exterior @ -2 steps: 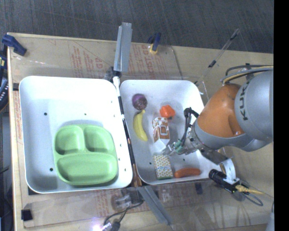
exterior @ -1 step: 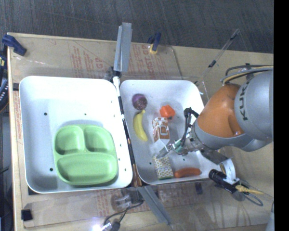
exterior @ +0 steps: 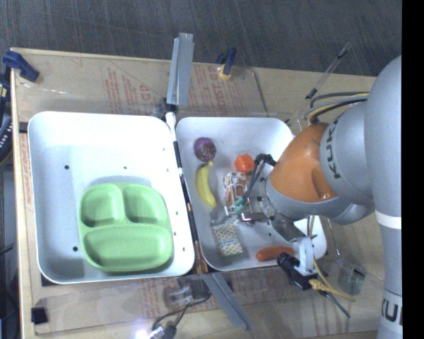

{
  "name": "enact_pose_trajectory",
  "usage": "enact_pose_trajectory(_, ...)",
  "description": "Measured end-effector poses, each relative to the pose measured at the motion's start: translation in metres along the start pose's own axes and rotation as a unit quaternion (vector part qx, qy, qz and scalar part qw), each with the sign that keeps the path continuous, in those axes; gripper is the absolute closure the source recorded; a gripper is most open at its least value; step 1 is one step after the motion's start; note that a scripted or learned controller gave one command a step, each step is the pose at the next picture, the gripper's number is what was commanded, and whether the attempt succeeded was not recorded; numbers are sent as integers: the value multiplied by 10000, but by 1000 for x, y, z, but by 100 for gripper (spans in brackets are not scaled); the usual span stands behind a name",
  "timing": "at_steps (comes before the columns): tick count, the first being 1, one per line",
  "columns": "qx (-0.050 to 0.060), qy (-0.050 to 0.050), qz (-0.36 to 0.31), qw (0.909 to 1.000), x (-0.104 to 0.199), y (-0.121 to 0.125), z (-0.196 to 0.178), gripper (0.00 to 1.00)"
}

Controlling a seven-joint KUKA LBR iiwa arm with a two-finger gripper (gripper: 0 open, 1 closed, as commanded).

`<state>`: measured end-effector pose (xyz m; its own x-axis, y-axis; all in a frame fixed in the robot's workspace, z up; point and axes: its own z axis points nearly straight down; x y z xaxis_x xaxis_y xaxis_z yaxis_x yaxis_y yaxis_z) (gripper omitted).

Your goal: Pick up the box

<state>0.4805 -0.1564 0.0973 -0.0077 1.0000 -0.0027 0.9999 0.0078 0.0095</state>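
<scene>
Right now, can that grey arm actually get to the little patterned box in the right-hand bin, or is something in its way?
Probably yes. The gripper already hangs right over the box in the right bin. The banana lies to one side, the orange thing beyond, neither on top. A second small packet lies close by.

Arm low over the right bin, green tray in the left bin

We see the gripper above a patterned box, with a second small box just below. Near them lie a banana, a purple ball and an orange carrot. The green tray has three compartments.
</scene>
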Motion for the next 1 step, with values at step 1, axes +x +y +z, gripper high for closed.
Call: enact_pose_trajectory(1, 3, 9, 236, 9997, -31, 60, 1, 0)
